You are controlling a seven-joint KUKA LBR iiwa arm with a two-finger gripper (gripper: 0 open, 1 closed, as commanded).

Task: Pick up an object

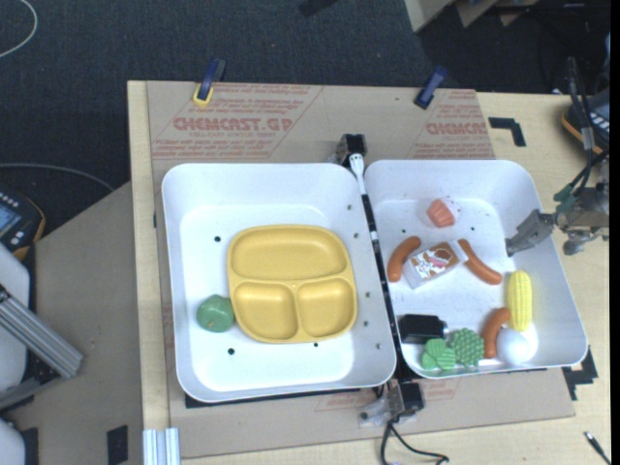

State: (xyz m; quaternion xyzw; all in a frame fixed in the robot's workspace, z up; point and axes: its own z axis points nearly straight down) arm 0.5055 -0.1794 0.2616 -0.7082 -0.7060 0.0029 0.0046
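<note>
Cardboard-topped bench (291, 114), dark carpet (145, 27)

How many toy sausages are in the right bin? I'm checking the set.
3: one sausage left of the small packet, one right of it, one beside the corn cob.

The brown board (291, 114) under the bins carries red print reading "CHEMCAST GP"; the smaller lines are illegible.
</note>
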